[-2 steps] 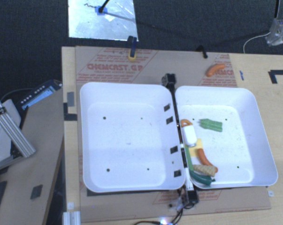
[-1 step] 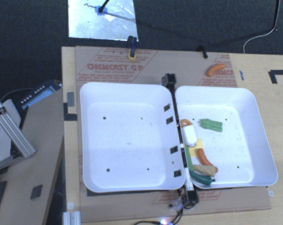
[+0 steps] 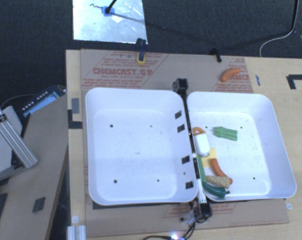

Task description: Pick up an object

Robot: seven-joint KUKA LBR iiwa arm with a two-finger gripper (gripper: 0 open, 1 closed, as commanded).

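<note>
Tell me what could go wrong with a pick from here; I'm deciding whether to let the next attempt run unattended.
1. Most items, among them the white rounded block and the orange sausage-shaped toy, crowd against the right white bin's left wall, so a grasp may hit the wall or catch two things.
2. The green ridged toy lies apart, the likeliest clean pick.
3. Another orange toy lies outside both bins.

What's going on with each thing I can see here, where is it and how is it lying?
Left bin: sits flat on the bench.
Right bin: holds several small things along its left side.
Green piece: lies flat, apart from the rest.
White block: lies against the left wall.
Orange sausage shape: lies flat in the pile.
Dark green piece: rests in the near left corner.
Orange piece: lies on the bench outside the bins.
</note>
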